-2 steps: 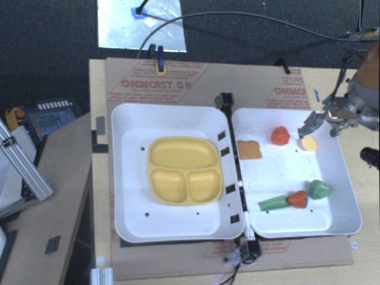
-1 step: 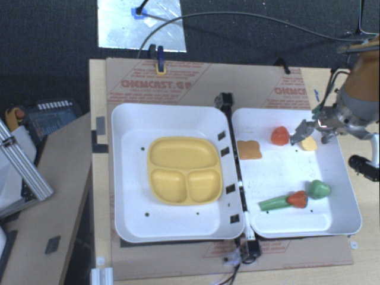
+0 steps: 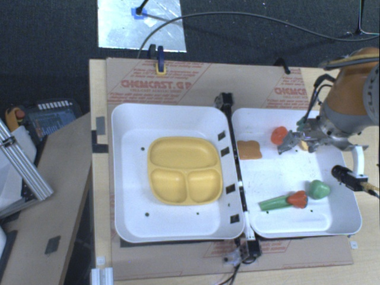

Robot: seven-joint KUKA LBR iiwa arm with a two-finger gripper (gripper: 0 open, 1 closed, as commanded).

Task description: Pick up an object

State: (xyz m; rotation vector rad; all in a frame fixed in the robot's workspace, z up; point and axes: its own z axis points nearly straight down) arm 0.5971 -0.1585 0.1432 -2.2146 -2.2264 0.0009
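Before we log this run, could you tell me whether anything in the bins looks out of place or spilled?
Nothing stands out: the yellow tray sits flat in the left bin, and the toy foods lie loose in the right bin.

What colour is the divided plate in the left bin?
Yellow; the plate shows clearly in the camera view.
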